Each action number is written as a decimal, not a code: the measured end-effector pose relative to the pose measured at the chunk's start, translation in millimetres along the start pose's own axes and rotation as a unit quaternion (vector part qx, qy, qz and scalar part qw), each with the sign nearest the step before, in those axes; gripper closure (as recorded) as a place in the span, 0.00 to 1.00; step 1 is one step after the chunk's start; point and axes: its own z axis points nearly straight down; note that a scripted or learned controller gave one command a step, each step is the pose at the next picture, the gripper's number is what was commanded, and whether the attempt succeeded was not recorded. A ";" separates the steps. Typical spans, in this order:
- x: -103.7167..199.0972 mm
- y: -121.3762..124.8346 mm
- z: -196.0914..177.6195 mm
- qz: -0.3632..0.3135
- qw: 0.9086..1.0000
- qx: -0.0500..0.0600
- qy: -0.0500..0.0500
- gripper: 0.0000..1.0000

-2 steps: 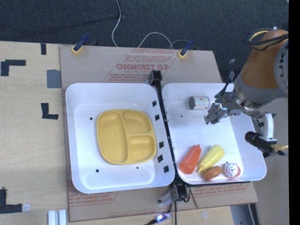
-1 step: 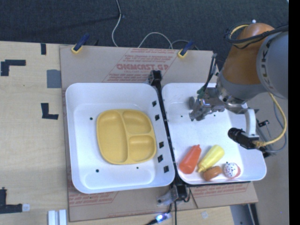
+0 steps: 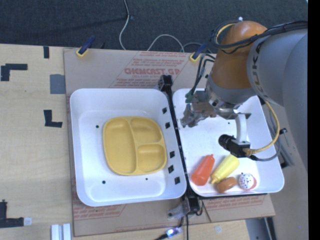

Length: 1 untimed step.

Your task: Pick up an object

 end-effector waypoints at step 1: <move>56.2 10.6 -8.6 0.000 1.000 -0.001 0.000 1.00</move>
